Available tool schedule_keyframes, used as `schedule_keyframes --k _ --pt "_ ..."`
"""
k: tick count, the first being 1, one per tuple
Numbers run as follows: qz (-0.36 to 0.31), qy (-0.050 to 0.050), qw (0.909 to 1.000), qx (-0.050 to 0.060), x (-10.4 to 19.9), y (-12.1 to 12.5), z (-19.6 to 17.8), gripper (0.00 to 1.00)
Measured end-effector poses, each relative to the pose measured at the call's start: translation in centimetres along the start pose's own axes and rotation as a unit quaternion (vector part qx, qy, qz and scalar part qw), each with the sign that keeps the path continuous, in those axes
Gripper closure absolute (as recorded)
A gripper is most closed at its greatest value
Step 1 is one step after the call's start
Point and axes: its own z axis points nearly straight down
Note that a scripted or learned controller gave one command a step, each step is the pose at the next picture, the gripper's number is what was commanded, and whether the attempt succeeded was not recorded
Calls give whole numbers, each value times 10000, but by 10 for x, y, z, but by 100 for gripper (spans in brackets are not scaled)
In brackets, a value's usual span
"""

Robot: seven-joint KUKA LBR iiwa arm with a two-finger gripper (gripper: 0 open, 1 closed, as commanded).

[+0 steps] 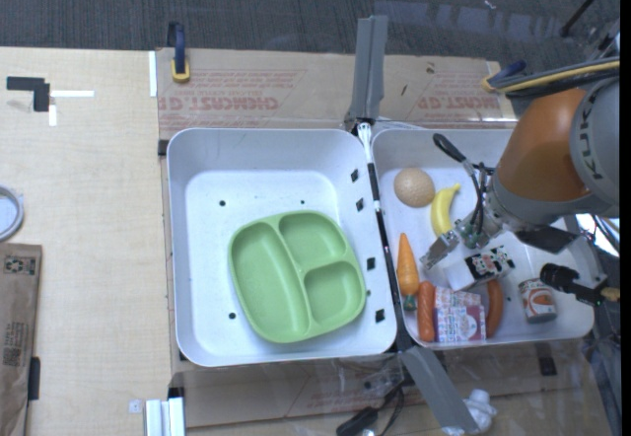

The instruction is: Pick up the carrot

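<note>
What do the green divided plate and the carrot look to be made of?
The green divided plate looks like moulded plastic: uniform colour, matte with a soft sheen, rounded compartment ridges. The carrot is likely a plastic toy: even orange, smooth surface, though the view is too small to be sure.

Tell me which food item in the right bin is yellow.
The banana, curved and yellow, lies between the tan egg and the gripper. The carrot below it is orange.

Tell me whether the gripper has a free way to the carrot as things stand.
Probably yes. The carrot lies uncovered along the right bin's left wall, beside the gripper. That wall and the packet below may crowd the grasp.
</note>
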Motion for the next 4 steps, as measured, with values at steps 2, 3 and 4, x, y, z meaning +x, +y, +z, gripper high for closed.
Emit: schedule_keyframes --k 2,3,4 --pt "-2781 -29 9605 -32 -21 37 -11 100" --pt "-3812 -6 9245 -10 39 -16 -100 100" --pt "-4301 1 9028 -6 108 -11 -100 100"
